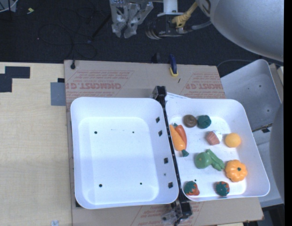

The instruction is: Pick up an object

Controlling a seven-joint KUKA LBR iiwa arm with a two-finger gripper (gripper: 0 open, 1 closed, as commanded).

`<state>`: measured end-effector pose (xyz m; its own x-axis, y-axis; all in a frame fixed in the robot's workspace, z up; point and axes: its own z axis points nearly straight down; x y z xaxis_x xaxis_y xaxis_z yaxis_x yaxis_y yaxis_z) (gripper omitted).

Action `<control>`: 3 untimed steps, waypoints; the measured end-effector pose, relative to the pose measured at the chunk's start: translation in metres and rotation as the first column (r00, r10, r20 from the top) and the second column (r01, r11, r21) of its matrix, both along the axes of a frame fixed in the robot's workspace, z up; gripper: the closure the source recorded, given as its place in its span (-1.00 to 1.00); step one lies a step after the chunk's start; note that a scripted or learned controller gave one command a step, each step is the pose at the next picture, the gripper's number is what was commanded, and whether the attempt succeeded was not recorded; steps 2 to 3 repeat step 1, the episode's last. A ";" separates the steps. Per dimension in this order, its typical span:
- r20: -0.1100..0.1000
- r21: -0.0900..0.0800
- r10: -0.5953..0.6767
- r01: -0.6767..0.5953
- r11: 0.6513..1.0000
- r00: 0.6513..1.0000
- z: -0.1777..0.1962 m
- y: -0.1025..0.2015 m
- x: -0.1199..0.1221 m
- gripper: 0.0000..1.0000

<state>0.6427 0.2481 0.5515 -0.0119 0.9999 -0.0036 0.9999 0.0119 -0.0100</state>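
The right bin (249, 126) holds several small toys. An orange carrot (179, 136) lies against its left wall. A brown round piece (190, 121) and a dark green lump (204, 121) sit near the back. A pink block (212, 138) and a yellow ball (232, 140) are mid-bin. A green pepper shape (207, 160) lies beside an orange pumpkin (236, 170). At the front sit a red-and-green berry (191, 188) and a teal-and-red piece (222, 188). My gripper (129, 20) hangs high at the top of the view, beyond the bins' back edge and far from every toy.
The left bin (117, 154) sits beside the right one, with a black hinged divider (167, 149) between them. Both rest on a cardboard sheet (136, 81) over a wooden bench (28, 145). The grey arm (245, 13) fills the upper right.
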 end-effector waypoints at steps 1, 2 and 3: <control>-0.008 -0.004 -0.014 0.014 1.000 1.000 -0.135 -0.028 0.000 1.00; -0.008 -0.004 -0.014 0.014 1.000 1.000 -0.135 -0.028 0.000 1.00; -0.008 -0.004 -0.014 0.014 1.000 1.000 -0.135 -0.028 0.000 1.00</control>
